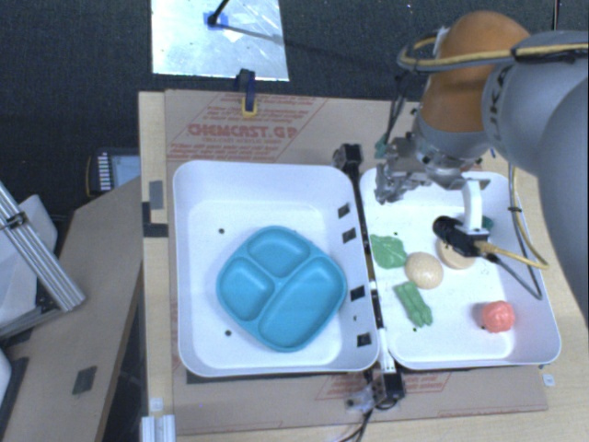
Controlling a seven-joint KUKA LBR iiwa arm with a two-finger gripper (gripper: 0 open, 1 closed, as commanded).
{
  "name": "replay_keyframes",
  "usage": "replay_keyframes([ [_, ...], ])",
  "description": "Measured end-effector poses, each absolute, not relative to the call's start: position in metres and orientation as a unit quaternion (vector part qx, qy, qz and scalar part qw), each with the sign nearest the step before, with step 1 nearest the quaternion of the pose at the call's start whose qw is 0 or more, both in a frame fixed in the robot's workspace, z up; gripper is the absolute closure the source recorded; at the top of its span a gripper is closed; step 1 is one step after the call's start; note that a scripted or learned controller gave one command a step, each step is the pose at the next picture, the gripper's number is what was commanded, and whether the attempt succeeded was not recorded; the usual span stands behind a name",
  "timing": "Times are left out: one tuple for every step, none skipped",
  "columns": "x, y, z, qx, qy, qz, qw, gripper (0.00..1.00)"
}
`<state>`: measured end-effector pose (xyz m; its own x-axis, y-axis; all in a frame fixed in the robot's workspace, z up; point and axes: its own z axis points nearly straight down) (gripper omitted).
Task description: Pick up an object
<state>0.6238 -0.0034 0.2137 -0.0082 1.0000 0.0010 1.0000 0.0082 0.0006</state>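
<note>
1. Logged green stick toy [414,303] in right bin [451,339], near its left wall and lying flat. Long axis slanted from upper left to lower right, with lower end toward bin's near edge.
2. Logged green leafy piece [387,250] farther back in same bin, near but apart from stick toy. Long axis roughly left-right, with one end close to the wall between the bins.
3. Found beige egg [424,270] just beside leafy piece on its right. Roundish, so could not give a direction.
4. Found pink ball [498,316] toward near-right corner of same bin, well apart from the others.
5. Counted one blue divided plate [281,288] in left bin [239,196]. Three compartments, set diagonally to bin walls, roughly centred.
6. Spotted gripper [394,187] over far-left part of right bin, pointing down and well apart from stick toy. Could not tell whether spread or closed, too blurred against the white.
7. Made out second pale round item [454,258] right of egg, partly covered by robot hardware, shape unclear.
8. Caught small teal scrap [486,222] behind it, mostly hidden and not identifiable.
9. Saw grey arm [543,109] cut off at right edge.
</note>
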Motion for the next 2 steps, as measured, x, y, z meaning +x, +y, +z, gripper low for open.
replay_keyframes([
  [0.601,0.053,0.209,-0.704,-0.711,-0.0004,0.001,1.0],
  [0.59,0.104,0.223,-0.704,-0.711,-0.0014,0.0,1.0],
])
